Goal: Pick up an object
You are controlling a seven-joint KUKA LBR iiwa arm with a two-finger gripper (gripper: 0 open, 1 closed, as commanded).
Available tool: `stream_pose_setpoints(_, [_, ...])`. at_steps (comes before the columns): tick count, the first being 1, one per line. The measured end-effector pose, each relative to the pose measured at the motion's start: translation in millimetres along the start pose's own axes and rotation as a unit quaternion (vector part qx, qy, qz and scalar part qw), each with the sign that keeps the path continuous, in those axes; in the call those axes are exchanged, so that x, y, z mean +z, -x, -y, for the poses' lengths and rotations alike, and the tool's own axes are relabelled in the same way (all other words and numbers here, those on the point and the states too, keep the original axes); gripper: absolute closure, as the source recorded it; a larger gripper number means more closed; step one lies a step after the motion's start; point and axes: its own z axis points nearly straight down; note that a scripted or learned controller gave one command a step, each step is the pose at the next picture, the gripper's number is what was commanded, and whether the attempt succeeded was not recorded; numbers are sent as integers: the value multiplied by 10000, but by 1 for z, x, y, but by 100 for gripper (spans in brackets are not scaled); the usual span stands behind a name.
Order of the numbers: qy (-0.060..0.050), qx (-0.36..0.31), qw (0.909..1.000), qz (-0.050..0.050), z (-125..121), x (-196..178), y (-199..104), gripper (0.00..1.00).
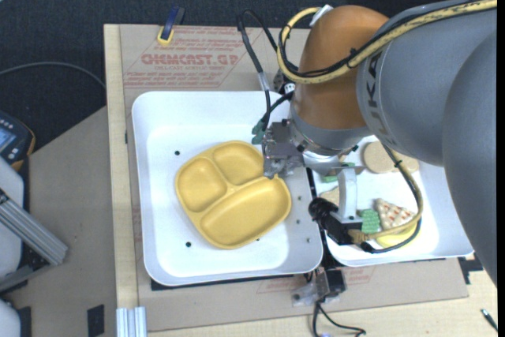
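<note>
Nearest the camera, the grey arm [442, 91] with its orange band [335, 67] sweeps in from the right and covers much of the right bin [442, 245]. Landmark: the yellow divided plate [230, 193], lying flat in the left bin [158, 193], toward that bin's centre and right half. The gripper [276, 162] hangs directly at the plate's upper right rim, where the small compartment meets the large one; its tip appears to touch or nearly touch that rim. Whether the pincer is wide or narrow cannot be told, since the wrist body hides its working end, and no object is seen clamped in it. To the right of the plate, beyond the bin wall, the right bin holds a tan round piece [377, 159], a triangular wedge [392, 211] and a small green item [369, 222], all partly masked by cables [347, 237].

Risk, as judged: the plate is broad, shallow and smooth, so a grasp on its thin rim may slip, or merely tip and drag the plate against the bin wall. A descent slightly inside the rim would press on the plate's floor and close on nothing.
</note>
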Motion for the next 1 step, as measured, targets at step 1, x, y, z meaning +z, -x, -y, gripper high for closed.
stream_pose_setpoints(1, [92, -58, 9999, -43, 26, -123, -25, 100])
